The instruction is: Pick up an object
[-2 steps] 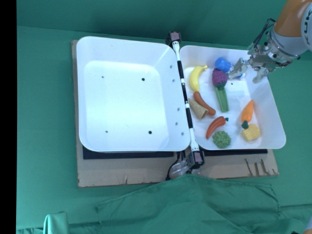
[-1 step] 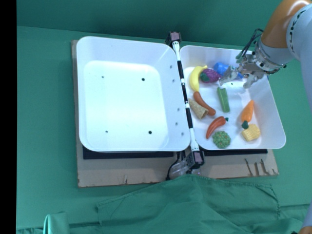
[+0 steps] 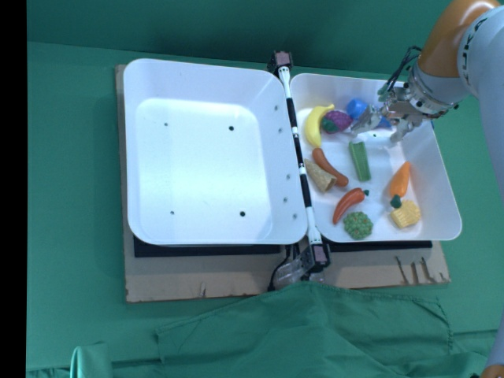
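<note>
The right bin (image 3: pixel 441 211) holds several toy foods: a yellow banana (image 3: pixel 316 123), a purple grape cluster (image 3: pixel 338 120), a blue ball (image 3: pixel 358 107), a green cucumber stick (image 3: pixel 360 161), an orange carrot (image 3: pixel 400 180), a corn piece (image 3: pixel 405 213), a broccoli floret (image 3: pixel 358 225), a red chili (image 3: pixel 347 203), a sausage (image 3: pixel 329 168) and a waffle cone (image 3: pixel 318 175). My gripper (image 3: pixel 383 127) hangs low over the back of this bin, just right of the blue ball and above the cucumber's far end. Its fingers (image 3: pixel 398 130) are spread, with nothing between them.
The left bin (image 3: pixel 150 77) lies beside it, split off by a black-and-white divider bar (image 3: pixel 295 132). Both bins rest on cardboard (image 3: pixel 197 286) over green cloth. A crumpled green cloth fold (image 3: pixel 315 329) lies at the front.
</note>
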Robot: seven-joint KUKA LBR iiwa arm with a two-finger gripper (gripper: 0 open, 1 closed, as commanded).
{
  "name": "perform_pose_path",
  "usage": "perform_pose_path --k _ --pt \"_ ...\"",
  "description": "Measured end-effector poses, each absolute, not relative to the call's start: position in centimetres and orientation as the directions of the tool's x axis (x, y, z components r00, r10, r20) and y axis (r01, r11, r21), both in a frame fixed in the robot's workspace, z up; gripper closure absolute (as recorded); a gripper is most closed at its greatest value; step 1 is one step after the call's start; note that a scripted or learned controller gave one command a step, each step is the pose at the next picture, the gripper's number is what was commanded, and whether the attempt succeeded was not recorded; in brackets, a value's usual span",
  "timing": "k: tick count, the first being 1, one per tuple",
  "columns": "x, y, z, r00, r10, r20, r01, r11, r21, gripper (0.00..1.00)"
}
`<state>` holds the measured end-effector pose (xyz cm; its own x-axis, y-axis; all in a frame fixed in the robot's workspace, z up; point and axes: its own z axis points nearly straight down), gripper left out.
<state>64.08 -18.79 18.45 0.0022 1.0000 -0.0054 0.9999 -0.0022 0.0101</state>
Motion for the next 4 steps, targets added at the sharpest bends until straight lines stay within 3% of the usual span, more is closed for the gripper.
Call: perform_pose_path --k 1,2,3,4 --pt "69.7 -18.7 18.3 -0.002 1.0 0.007 0.999 0.002 -0.036 0.0" --pt "67.6 -18.7 18.4 0.004 1.0 -0.002 1.0 -0.004 0.006 0.0" --pt "62.2 -18.1 18.5 0.006 1.0 -0.005 1.0 -0.006 0.012 0.0" --pt "62.2 -17.4 18.5 0.004 1.0 -0.007 1.0 -0.004 0.014 0.0"
